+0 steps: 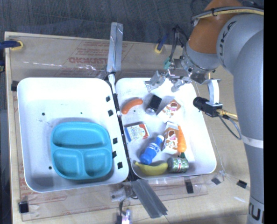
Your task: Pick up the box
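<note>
On your left, one white bin [31, 97] on the table [59, 55] carried a single blue divided tray [82, 153]. The second bin [204, 139] held the clutter: one sausage [131, 104], one flat red-and-white packet [137, 131], one blue bottle [152, 149], one banana [151, 168], one black cylinder [153, 103], one can [178, 164], one carrot [181, 139] and two small cartons.

I took the box [171, 109] to be the upper carton, in the far half of that bin; the second carton [171, 136] lay nearer you. The gripper [168, 78] stood spread and empty over the far rim, so the box lay just beside it, toward the bin's middle. Its long axis looked to run slantwise, though you could not read that firmly.
</note>
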